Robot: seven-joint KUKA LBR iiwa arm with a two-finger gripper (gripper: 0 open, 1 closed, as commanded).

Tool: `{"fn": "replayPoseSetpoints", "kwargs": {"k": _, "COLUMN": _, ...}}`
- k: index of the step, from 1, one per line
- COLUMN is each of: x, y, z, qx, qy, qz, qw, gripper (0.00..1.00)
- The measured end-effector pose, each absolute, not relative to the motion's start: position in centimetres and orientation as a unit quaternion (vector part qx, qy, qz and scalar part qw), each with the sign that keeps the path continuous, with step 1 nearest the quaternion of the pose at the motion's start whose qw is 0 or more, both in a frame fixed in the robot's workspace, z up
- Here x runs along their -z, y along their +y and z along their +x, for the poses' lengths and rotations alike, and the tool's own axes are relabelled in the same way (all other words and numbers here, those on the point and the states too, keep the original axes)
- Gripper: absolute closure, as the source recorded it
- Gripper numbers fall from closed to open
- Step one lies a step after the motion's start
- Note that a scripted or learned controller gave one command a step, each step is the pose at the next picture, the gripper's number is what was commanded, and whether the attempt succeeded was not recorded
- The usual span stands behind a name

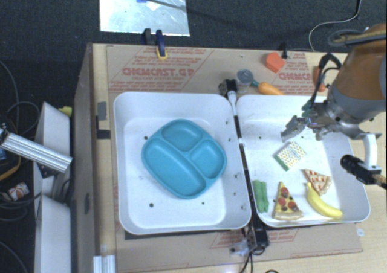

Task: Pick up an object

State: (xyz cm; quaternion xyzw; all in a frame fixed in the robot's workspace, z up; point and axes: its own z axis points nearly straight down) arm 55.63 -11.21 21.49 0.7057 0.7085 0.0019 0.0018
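Card (291,155) just below fingers (292,128) (apart)

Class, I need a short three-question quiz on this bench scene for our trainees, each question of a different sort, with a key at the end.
1. True or false: the blue divided plate lies in the left bin.
2. Which item lies nearest the gripper? A. banana B. green-and-white card C. green bean pod
3. Fill in: two toy ____ slices lie in the right bin, one beside the pod, one above the banana.

Key: 1 true; 2 B; 3 pizza.
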Motion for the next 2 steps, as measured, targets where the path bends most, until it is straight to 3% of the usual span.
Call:
{"fn": "replayPoseSetpoints", "kwargs": {"k": 1, "x": -8.8, "y": -12.8, "z": 55.4, "qx": -0.0029, "qy": 0.708, "qz": 0.706, "qw": 0.005, "gripper": 0.00}}
{"fn": "replayPoseSetpoints", "kwargs": {"k": 2, "x": -10.0, "y": -12.7, "z": 55.6, "qx": -0.0050, "qy": 0.709, "qz": 0.705, "qw": 0.005, "gripper": 1.00}}
